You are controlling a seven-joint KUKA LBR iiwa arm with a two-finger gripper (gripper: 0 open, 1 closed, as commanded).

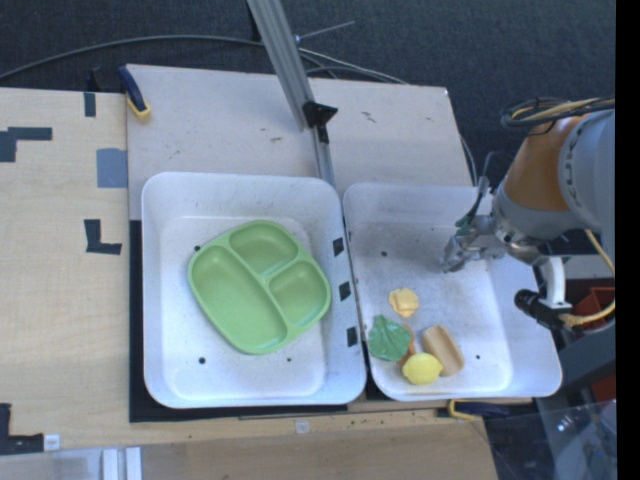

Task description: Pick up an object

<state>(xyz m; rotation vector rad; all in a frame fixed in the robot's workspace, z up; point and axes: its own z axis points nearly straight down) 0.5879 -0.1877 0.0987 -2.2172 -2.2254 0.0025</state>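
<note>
The gripper point(462, 253) hangs low over the right bin point(400, 218), near that bin's 2 o'clock side, with bare white floor under it. Whether it is spread or closed cannot be made out at this size, and nothing is seen caught in it.

The pickable things sit in a loose cluster towards 7 o'clock from the gripper, in the near half of the same bin. Closest is a small pale yellow lump point(403, 302), rounded and soft-looking, standing apart from the rest. Below it lie three that touch or nearly touch: a green leafy piece point(388, 339) with a crinkled edge at 9 o'clock of the group, a smooth yellow lemon point(421, 369) at 6 o'clock, and a tan hot dog bun point(443, 349) whose long axis runs from 11 to 5 o'clock.

So the coming move probably turns on travelling down and left, and the pale lump looks the easiest target since it has free space around it; the bun would want the fingers set across its long axis.

The left bin point(160, 268) holds a green divided plate point(259, 285), glossy moulded plastic with three compartments, tilted on the bin floor and well apart from the gripper
</note>
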